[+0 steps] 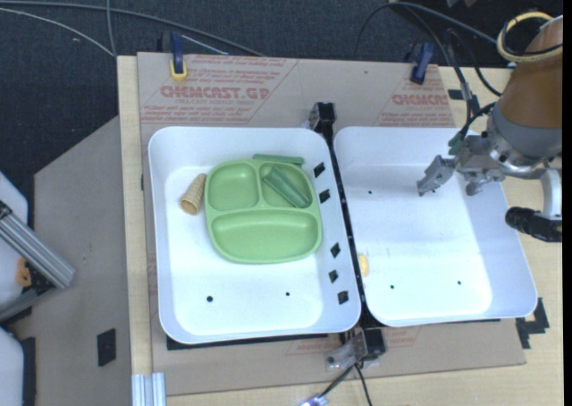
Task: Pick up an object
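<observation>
Objects for the picking lie all in the left bin [170, 216], in the left half of the frame. The biggest one is a light green plate [264, 234] with rounded corners and three compartments: one wide at the bottom and two smaller at the top. It lies flat in the upper middle part of this bin. In its upper right compartment rests a darker green piece [288, 186], long and set at a slant; its exact shape is hard to make out. Just above the plate's upper edge a dark green strip [279, 160] comes out, partly covered by the plate, so I cannot tell what it is. A small tan cone [192, 193] lies on its side just beside the plate's left edge, with the wide end toward the bottom of the frame.

At the wall between the two bins, low in the frame, there is a tiny yellow-orange thing [362, 263], too small to name.

The gripper [447, 179] hangs over the upper right part of the right bin [429, 297], well apart from the plate and the other objects. It is small and grey against the white floor, and I cannot tell if it is wide or narrow; I see no object in it. The arm [534, 91] is cut off by the right edge of the frame.
</observation>
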`<state>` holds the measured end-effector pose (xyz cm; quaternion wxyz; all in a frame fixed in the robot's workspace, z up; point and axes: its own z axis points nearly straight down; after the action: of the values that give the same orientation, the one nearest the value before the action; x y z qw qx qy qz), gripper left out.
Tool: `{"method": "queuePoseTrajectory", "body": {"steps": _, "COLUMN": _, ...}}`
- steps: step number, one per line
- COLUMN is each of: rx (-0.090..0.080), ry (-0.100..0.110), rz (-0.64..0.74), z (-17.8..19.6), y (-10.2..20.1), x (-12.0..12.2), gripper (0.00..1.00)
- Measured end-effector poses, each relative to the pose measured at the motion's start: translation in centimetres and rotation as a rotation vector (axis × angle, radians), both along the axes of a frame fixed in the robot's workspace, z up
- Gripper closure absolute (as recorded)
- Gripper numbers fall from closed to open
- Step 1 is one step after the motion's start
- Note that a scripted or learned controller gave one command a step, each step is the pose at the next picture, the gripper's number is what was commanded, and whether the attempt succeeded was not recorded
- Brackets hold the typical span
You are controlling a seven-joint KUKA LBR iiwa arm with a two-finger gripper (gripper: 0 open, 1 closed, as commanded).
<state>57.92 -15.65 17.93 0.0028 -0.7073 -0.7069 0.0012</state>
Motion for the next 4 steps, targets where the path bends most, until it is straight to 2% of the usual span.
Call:
{"method": "queuePoseTrajectory", "body": {"steps": 2, "rx": 0.0, "ry": 0.0, "rz": 0.0, "z": -9.7, "y": 0.9, "x": -0.8, "gripper": 0.0}}
{"method": "queuePoseTrajectory", "body": {"steps": 3, "rx": -0.001, "ry": -0.006, "rz": 0.0, "z": -8.3, "y": 0.9, "x": -0.7, "gripper": 1.0}}
{"method": "queuePoseTrajectory", "body": {"steps": 4, "rx": -0.003, "ry": -0.011, "rz": 0.002, "z": -3.3, "y": 1.8, "x": -0.1, "gripper": 1.0}}
